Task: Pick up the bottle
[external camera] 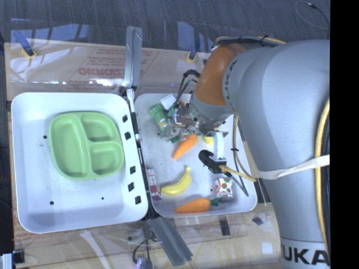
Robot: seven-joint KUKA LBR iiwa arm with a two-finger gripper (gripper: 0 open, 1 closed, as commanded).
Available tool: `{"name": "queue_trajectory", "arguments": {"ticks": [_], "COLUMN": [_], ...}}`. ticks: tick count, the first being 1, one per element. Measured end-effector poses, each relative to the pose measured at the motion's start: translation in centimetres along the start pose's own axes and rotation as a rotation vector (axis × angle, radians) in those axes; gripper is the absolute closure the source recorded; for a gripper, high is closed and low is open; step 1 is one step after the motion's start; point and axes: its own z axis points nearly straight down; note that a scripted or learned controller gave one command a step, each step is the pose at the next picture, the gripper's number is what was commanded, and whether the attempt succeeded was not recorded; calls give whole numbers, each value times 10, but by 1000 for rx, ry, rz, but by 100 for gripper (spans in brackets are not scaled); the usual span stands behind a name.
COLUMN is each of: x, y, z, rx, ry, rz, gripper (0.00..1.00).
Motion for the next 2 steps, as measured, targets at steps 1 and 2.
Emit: {"name": "queue_trajectory", "arguments": {"ticks": [1, 2], "x": [-26, -8], "y": [-49, -37], "z": [-104, -62], "rx": [-31, -20], "ry": [-4, 0], "rz": [-63, 156], "gripper": [100, 100]}}
